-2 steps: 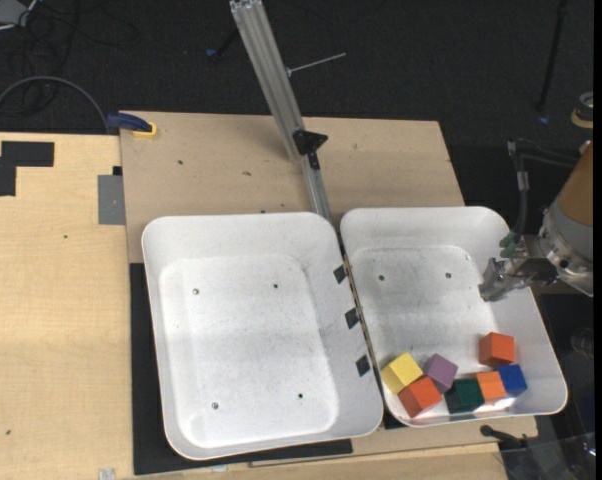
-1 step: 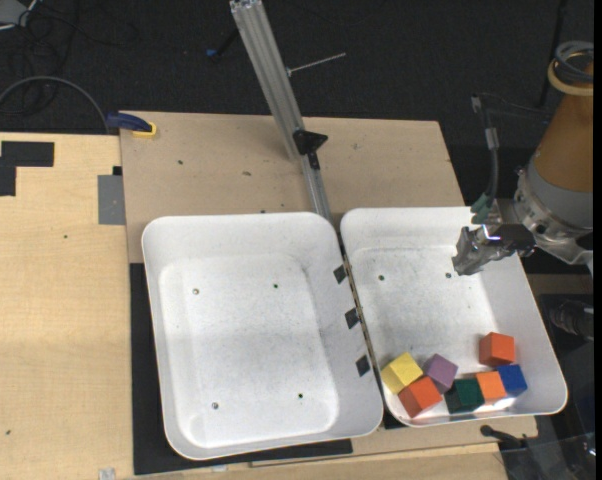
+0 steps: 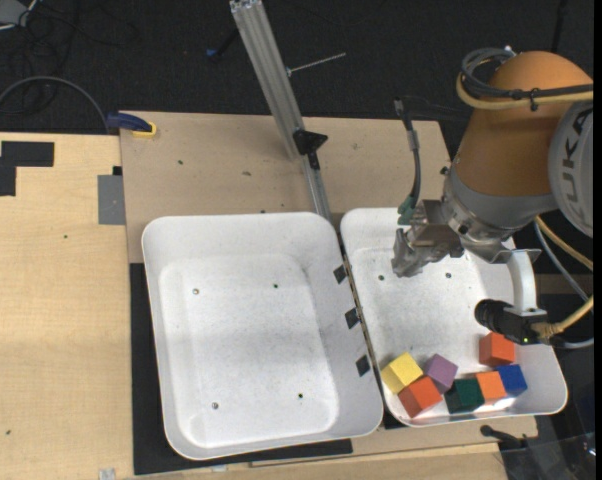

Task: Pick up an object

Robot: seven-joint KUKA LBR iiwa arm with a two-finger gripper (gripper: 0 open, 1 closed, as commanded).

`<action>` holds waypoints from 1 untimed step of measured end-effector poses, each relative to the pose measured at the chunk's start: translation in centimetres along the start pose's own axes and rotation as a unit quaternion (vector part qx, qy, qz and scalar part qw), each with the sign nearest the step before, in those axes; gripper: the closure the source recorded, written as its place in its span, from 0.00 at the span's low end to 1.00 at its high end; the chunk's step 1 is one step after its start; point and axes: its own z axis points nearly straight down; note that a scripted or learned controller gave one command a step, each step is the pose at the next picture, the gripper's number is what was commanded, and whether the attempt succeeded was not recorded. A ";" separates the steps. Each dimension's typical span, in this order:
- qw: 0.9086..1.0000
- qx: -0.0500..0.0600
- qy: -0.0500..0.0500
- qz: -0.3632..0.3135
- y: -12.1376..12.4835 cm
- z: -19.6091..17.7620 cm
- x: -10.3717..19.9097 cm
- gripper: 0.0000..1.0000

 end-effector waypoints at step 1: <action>1.000 -0.005 -0.001 0.001 0.6 -6.0 5.7 1.00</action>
